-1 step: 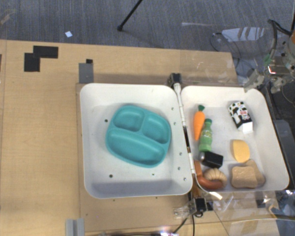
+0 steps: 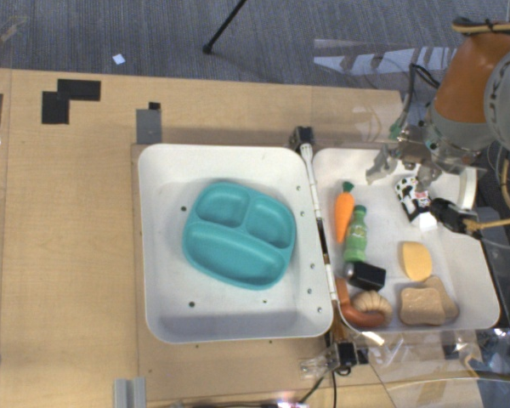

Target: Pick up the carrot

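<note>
Your tool (image 2: 405, 170) hangs over the right bin's (image 2: 490, 297) far end — I cannot tell its state, and cables clutter it. The arm (image 2: 476, 83) enters from the right. The carrot (image 2: 344, 212) lies apart, at the bin's left edge, touching a green bottle (image 2: 356, 235).

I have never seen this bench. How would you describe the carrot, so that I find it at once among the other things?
Look at the right white bin, the one without the teal plate. Along its left wall lies a row of small items; the carrot is the farthest from the camera in that row. It is orange with a green top, just left of the green bottle, which is green rather than orange.
</note>
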{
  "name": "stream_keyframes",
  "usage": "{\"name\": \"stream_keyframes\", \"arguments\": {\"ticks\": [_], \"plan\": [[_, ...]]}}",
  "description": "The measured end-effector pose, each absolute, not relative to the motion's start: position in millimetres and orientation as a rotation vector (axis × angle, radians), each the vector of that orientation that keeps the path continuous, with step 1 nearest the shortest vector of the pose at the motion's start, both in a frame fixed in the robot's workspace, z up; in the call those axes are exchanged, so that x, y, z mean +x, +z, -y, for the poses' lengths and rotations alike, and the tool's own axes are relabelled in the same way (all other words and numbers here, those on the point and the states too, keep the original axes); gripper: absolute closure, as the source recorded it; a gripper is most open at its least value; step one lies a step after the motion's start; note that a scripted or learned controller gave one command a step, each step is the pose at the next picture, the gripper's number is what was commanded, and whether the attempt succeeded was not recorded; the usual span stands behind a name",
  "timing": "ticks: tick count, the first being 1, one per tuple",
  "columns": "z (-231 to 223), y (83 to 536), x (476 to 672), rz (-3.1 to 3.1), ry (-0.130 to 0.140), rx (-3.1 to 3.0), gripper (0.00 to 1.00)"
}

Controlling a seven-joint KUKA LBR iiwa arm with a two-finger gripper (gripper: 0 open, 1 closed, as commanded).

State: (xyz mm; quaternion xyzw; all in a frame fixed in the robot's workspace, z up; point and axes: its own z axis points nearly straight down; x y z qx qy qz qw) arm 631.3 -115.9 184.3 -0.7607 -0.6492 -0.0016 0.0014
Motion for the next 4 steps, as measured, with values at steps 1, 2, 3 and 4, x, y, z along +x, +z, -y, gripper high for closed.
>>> {"name": "stream_keyframes", "arguments": {"ticks": [1,2,3,4], "plan": [[90.2,88.5,577.9,2.155,-0.011,-2.295,0.0],[99.2,86.6,647.3,1.986,-0.007,-2.44,0.0],[-3.8,189.6,571.8,2.23,-0.018,-2.222,0.0],[52.1,185.7,583.9,2.12,-0.004,-2.326,0.0]]}}
